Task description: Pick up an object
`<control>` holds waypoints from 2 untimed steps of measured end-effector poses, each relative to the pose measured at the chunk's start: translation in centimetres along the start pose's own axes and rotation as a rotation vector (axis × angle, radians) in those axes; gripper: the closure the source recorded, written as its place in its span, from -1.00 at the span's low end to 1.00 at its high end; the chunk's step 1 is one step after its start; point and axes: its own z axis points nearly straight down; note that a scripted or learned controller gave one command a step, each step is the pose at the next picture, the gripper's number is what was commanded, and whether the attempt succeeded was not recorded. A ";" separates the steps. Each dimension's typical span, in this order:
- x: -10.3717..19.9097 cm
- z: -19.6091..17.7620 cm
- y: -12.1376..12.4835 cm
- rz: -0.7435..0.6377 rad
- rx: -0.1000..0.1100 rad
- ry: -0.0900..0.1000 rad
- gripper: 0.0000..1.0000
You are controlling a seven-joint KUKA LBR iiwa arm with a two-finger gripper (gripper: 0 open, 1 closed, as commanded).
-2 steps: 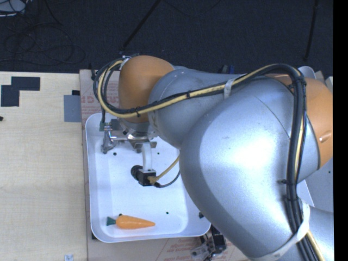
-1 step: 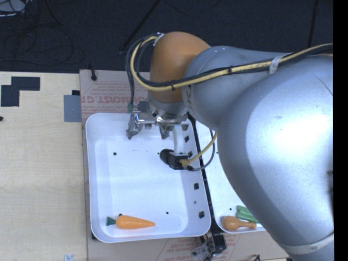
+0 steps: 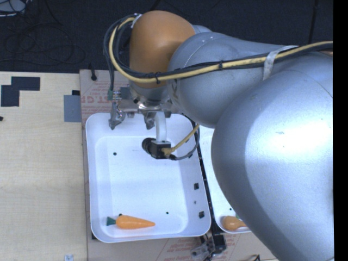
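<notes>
While the grey arm [image 3: 272, 145] reaches in from the right and fills much of that side of the scene, its orange band [image 3: 157, 39] sits above the far edge of the left bin [image 3: 136, 189]. Below the band, the gripper [image 3: 130, 119] hangs over the far rim of that bin, towards its far left corner. Its two fingers [image 3: 113, 119] are spread apart, and nothing lies between them.

The toy carrot [image 3: 135, 222] lies on the floor of the left bin, close to the near wall and nearer the left corner. It lies on its side, with its green end pointing left and its orange tip pointing right. It is well apart from the gripper, almost the whole depth of the bin away. A few small dark specks [image 3: 115, 154] dot the white floor between them.

The right bin [image 3: 216, 203] stands just beside the left one, and the arm covers most of it. At its near edge an orange object [image 3: 234, 223] shows partly from under the arm; what it is cannot be told.

To the left of the bins the pale bench [image 3: 38, 173] bears some dark flat patches [image 3: 19, 88] at its far side.
</notes>
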 end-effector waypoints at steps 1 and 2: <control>1.7 -4.6 0.0 0.002 0.001 -0.001 -1.00; 1.7 -5.3 0.0 -0.002 0.007 -0.005 1.00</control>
